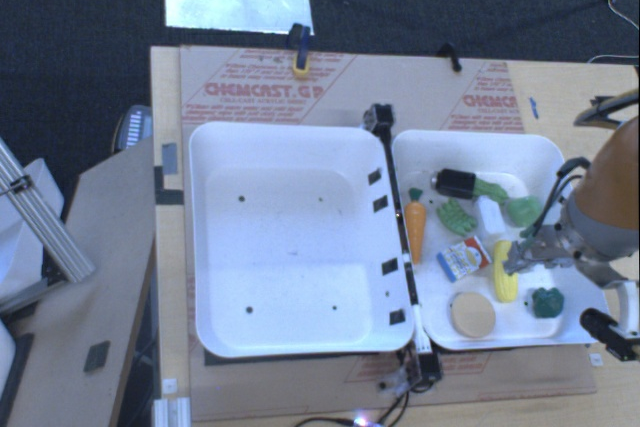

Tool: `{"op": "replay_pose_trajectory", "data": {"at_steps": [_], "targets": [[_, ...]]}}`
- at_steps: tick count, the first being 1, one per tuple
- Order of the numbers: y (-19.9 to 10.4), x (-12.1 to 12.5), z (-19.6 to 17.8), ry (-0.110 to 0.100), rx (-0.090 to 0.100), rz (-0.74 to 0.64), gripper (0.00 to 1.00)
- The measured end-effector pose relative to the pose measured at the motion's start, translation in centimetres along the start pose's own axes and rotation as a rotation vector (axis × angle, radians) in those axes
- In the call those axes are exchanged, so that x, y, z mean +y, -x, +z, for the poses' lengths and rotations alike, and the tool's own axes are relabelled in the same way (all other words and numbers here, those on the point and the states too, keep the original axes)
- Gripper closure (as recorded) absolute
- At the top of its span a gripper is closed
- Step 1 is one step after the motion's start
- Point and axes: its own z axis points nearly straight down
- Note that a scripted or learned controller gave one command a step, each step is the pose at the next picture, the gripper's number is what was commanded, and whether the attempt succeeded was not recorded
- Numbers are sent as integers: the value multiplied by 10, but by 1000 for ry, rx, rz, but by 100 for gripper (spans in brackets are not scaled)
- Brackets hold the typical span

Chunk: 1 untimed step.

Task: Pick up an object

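At the view's right edge the grey arm with its orange band (pixel 612 177) is cut off; its two-finger gripper (pixel 512 260) hangs low in the right white bin (pixel 545 153), jaws unreadable, over the yellow banana-shaped toy (pixel 505 283).

Yellow banana (pixel 505 281) lying lengthwise in right bin (pixel 540 151), beside tan disc (pixel 472 314)

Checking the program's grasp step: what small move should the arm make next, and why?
Probably a short straight descent: the gripper hangs right over the yellow banana in the right bin, with the snack packet and the dark green toy close beside.
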Motion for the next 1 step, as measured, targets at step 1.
{"op": "replay_pose_trajectory", "data": {"at_steps": [1], "targets": [[-48,55,40,8,-6,-6,100]]}}
